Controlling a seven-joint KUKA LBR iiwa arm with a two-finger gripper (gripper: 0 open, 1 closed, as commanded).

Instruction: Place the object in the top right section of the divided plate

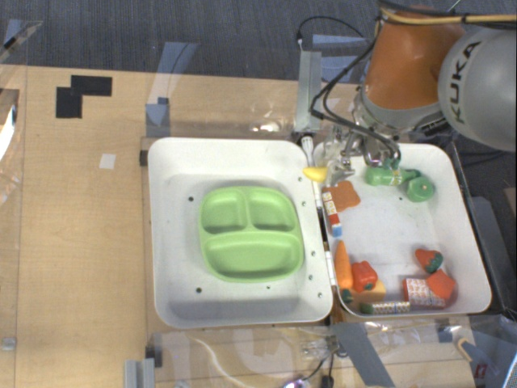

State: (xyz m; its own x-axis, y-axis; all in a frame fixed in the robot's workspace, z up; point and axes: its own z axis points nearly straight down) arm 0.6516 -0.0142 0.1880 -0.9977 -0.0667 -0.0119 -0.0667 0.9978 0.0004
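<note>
On the wooden desk [81,241] two shallow white bins stand side by side, their inner rims touching along the middle. The left bin [174,241] holds the green divided plate [251,233], which lies near the centre with bare white floor all around it, so there is open room on every side; its top right section [271,208] is the one nearest to the shared rim. The right bin [464,225] is more crowded along its edges: a yellow object [314,173] lies at the upper left corner, just at the rim between the bins, with an orange-brown flat piece [347,195] near it, a green toy [401,182] at the top, a carrot-like piece [343,265] along the left wall, and several red and orange toys [432,277] at the lower right (the middle of this bin's floor stays free). The arm [420,55] reaches in from the upper right, its orange band above the wrist, and it points down over the top left corner of the right bin. The gripper [343,162] hangs just beside the yellow object, very close to the rim. It cannot be told whether the fingers are spread or pressed together, because they are small and blurred against the clutter.
</note>
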